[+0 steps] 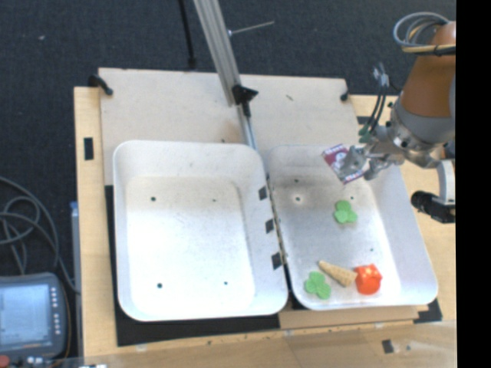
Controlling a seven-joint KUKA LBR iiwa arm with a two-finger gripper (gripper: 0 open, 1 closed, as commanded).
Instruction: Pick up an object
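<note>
A: Where is the packet [337, 159]?
B: Up at the right bin's [399, 205] twelve o'clock edge, a small maroon and white thing, tilted. The tool [357, 164] is right on it, at its three o'clock side.

A: Is the tool clenched on it?
B: I cannot tell. The packet touches the tool's tip, but the grip itself is too small and blurred to read.

A: What else lies in that bin?
B: Four things. A green piece [345, 212] near the middle, at about six o'clock from the packet and well apart from it. Then a row along the bin's six o'clock edge: a second green piece [317, 284], a tan cone [337, 273] and a red piece [369, 279]. The cone lies between the green and the red, touching or nearly touching both.

A: Anything crowding the packet?
B: Nothing lies beside it; the bin floor around it is bare.

A: And the left bin [192, 228]?
B: White, speckled, just beside the right one on the surface [176, 98]. A metal pole [219, 44] slants in from twelve o'clock and ends between the two bins. The arm [426, 90] comes in from three o'clock.
</note>
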